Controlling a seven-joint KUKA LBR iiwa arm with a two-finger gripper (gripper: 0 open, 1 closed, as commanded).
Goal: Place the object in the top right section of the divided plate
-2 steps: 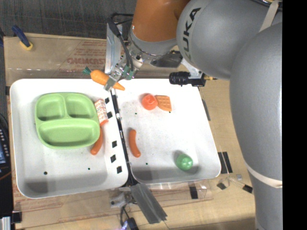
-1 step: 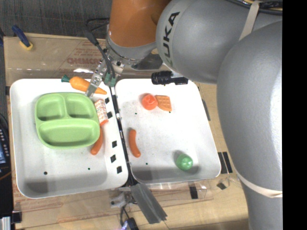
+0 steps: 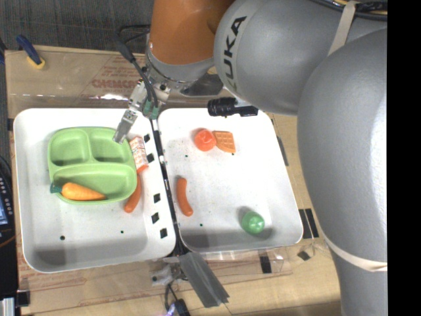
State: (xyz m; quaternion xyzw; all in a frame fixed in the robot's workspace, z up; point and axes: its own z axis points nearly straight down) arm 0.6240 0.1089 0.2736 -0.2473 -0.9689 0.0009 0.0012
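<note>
1. Nearest the camera, a brown bench surface (image 3: 92, 288) is seen, with a grey metal bracket (image 3: 200, 282) at the front joint of the bins.
2. On the right bin (image 3: 283, 176), a shallow white tray with rounded corners, a glossy green ball (image 3: 252, 222) is found near the front right corner, and a smooth orange sausage (image 3: 184, 196) close to the left wall.
3. In the left bin (image 3: 33, 229), a second orange sausage (image 3: 133, 199) is laid just beside the front right corner of the divided plate (image 3: 60, 151), a matt green plastic dish with rounded sections.
4. A tapered orange carrot (image 3: 82, 191) is held in the plate's long front section.
5. A small white and orange packet (image 3: 138, 151) is set outside the plate, against its right rim, just beside the top right section.
6. Farther back in the right bin, a round red piece (image 3: 204, 139) and a ridged orange square (image 3: 224, 141) are placed side by side, touching.
7. The gripper (image 3: 123, 131), thin and metallic, is hung over the top right section; whether it is open or closed cannot be told.
8. Behind, a printed brown board (image 3: 79, 78) and a dark ribbed backdrop (image 3: 79, 5) are seen.
</note>
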